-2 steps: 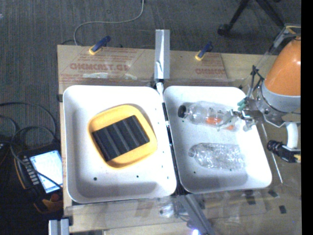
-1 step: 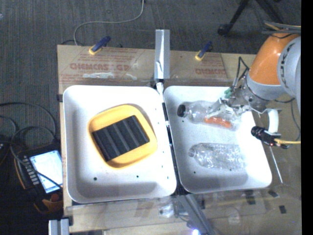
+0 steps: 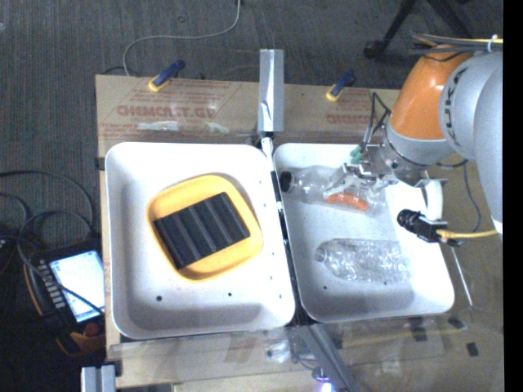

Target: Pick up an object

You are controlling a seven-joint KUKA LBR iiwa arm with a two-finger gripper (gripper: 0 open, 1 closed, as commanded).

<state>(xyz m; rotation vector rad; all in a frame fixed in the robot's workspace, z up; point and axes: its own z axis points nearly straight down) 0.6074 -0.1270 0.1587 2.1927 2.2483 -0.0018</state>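
Note:
The right bin [image 3: 372, 300] holds a clear plastic bottle [image 3: 362, 260] lying on its side near the front. A second clear package with an orange part [image 3: 347, 198] lies toward the back. My gripper [image 3: 365, 172] is low over that orange and clear package, at the back of the right bin. The grey arm with its orange band [image 3: 425, 104] reaches in from the right. In the left bin [image 3: 131, 300] lies a yellow tray with a black ribbed insert [image 3: 204, 227].
A metal post [image 3: 270, 92] stands at the back between the two bins. Two blue and yellow clamps [image 3: 166, 74] [image 3: 341, 84] hold the cardboard behind them. A black connector with a yellow cable [image 3: 421, 224] hangs over the right bin's right side.

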